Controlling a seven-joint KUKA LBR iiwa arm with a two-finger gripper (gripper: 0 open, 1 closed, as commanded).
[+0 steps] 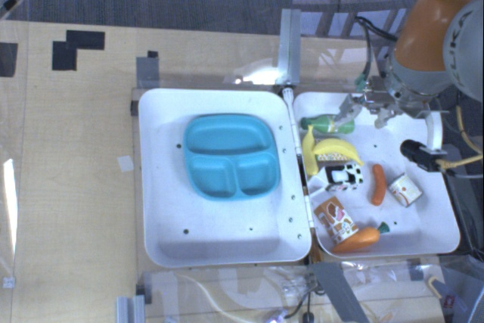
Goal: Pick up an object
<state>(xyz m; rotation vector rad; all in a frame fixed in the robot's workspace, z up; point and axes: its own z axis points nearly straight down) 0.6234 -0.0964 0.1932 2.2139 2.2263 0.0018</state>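
Note:
My gripper [366, 113] hangs over the back of the right bin [442, 234], its two fingers spread open with nothing between them. Just left of it and a little nearer lies a green object [322, 122]. A yellow banana [327, 151] sits in front of that, beside a black-and-white patterned item [345, 175]. An orange-red sausage [377, 185] and a small white cup-like item [406, 190] lie mid-bin. A brown carton [335, 217] and an orange carrot [360, 238] rest at the front.
The left bin [162, 231] holds a blue divided plate [229, 155]. A metal post [290, 49] rises behind the wall between the two bins. The grey arm with its orange band [423, 26] fills the upper right, with a black cable end [420, 152] hanging over the bin.

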